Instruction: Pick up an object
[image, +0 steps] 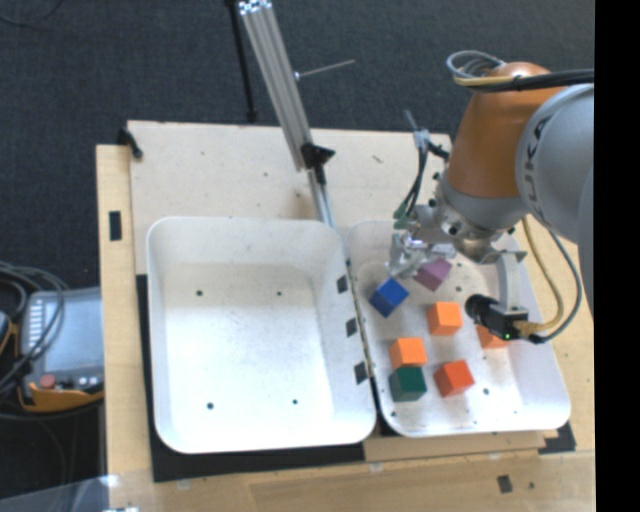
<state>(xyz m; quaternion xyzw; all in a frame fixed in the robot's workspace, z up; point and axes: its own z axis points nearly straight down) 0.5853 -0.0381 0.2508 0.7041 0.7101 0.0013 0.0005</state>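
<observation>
**Arm low over the right bin, above the blocks**

You are looking down on two white bins on a pale bench. Take the blue block as your landmark: it lies in the right bin, close to that bin's left wall.

The gripper sits just above and slightly right of the blue block in the picture, hanging from the grey arm with its orange band. Metal parts of the tool reach down toward the block, but you cannot tell from this slant whether the fingers are spread or closed, nor whether they touch anything. No block is visibly between them.

Just right of the blue block and a little higher in the frame lies a purple block, partly tucked under the wrist. To the blue block's lower right is an orange block. Directly below the blue block sits a second orange block, and touching that one from below is a dark green block. Right of the green block, near it, is a red-orange block. Further right of the landmark, another orange piece peeks out from behind a black fitting on the arm; its shape is mostly hidden.

Well to the left of the blue block, past the dividing walls, is the left bin. A slanted aluminium rail rises from the bench beyond the bins, above and left of the landmark.
</observation>
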